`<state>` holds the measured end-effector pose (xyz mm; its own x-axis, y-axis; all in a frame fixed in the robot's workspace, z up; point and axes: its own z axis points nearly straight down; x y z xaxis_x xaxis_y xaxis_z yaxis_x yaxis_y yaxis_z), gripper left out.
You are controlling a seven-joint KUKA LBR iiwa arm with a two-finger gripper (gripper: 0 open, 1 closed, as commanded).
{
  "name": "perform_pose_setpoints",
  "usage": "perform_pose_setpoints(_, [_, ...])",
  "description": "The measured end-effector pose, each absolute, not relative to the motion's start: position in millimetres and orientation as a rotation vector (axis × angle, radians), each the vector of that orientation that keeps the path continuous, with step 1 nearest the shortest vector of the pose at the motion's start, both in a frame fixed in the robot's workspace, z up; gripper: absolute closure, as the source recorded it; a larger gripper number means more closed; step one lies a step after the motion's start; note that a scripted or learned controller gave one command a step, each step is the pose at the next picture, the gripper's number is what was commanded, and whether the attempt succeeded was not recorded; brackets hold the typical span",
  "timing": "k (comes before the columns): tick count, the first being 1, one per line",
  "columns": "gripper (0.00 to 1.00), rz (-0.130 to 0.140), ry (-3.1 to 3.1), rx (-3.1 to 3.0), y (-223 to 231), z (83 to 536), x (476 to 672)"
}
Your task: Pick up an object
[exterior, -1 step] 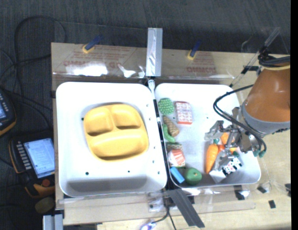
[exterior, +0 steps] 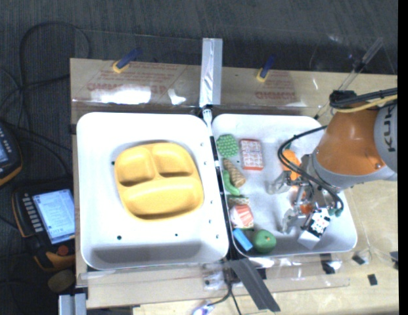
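My gripper (exterior: 297, 205) hangs low in the right white bin (exterior: 277, 125), toward its four o'clock corner, with my grey wrist and orange band above it reaching in from three o'clock. I cannot tell from this slant whether my fingers are spread or pressed together; the metal parts blur into the clutter beneath, and nothing shows plainly pinched between them. Just beside my tips, at about five o'clock, lies a small white block with black marks (exterior: 317, 226), and an orange piece (exterior: 291, 157) peeks out at eleven o'clock from me. Along the bin's nine o'clock wall sit the other candidates: a green knobbly round thing (exterior: 226, 144), an orange-and-white printed packet (exterior: 251, 154), a tan cone-shaped item (exterior: 234, 173), a red-and-white wrapped item (exterior: 241, 212), and a green ball (exterior: 263, 241) resting against a blue piece (exterior: 242, 239) at seven o'clock. The left white bin (exterior: 92, 176) bears a yellow divided plastic tray (exterior: 159, 179). I judge the pick not yet done: I am down among the objects near the white block, but a secure hold and the lift remain.
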<state>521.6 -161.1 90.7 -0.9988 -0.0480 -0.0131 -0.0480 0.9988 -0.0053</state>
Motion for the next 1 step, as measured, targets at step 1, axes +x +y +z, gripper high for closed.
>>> perform_pose_setpoints(1, [0.0, -0.006, 3.122, -0.155, -121.3, 90.2, 594.4])
